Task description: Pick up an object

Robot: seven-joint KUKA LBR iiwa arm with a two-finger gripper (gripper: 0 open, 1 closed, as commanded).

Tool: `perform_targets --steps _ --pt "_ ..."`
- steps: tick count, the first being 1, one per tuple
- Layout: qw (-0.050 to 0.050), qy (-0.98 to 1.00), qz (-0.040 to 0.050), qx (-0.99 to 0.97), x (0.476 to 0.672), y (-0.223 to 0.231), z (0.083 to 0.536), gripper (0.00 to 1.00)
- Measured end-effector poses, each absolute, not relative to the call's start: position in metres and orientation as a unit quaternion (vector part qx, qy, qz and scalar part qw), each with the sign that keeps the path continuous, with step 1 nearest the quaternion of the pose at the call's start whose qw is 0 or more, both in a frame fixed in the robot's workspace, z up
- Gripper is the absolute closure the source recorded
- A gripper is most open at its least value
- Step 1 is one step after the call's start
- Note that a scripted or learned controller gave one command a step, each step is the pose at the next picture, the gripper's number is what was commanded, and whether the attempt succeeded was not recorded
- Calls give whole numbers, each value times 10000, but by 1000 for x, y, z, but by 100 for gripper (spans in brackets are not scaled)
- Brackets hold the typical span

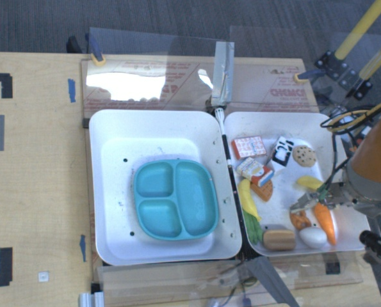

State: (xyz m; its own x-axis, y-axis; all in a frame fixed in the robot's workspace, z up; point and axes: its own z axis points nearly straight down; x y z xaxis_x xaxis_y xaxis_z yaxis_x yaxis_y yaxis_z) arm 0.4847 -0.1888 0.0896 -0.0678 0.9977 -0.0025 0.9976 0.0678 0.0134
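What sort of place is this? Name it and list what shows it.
Probably a robot lab's picking bench, not a kitchen: two white bins sit on a plywood bench, the right one filled with toy food such as a carrot, and a robot arm reaches in over it.

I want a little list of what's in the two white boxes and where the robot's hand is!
left bin: teal divided plate
right bin: toy carrot, white egg, corn cob, cookie, bread roll, small packets
gripper: low in the right bin, beside the carrot
holding: nothing visibly
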Motion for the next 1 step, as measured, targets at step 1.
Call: perform_targets --steps 1 --pt "64 7313 63 6820 487 -188 100 100"
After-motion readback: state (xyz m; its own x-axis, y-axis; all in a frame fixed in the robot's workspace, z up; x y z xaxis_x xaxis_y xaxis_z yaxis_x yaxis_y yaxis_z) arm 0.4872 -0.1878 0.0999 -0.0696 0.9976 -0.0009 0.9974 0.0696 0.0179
